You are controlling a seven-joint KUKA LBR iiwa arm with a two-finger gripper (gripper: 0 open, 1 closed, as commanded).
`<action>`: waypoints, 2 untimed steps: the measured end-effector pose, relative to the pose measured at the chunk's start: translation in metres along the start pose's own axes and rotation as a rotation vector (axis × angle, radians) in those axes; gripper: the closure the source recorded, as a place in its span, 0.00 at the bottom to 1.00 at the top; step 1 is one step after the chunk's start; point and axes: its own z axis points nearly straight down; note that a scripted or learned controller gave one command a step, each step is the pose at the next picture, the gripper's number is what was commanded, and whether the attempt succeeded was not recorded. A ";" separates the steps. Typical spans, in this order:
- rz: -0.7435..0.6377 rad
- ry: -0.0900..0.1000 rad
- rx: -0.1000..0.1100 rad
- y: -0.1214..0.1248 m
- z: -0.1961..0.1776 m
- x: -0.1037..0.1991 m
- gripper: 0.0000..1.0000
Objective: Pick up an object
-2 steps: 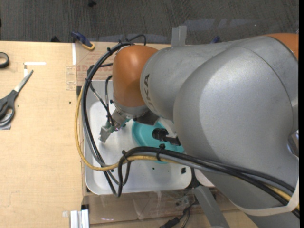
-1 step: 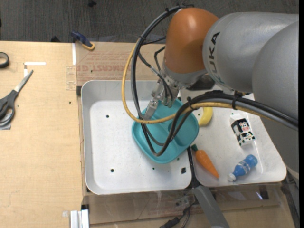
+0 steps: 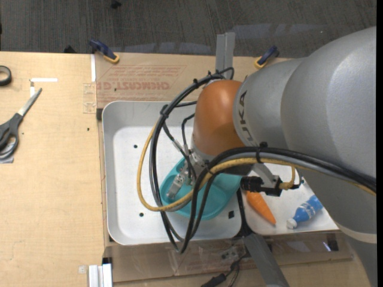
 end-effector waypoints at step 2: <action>0.163 -0.002 0.003 0.126 0.000 -0.038 0.00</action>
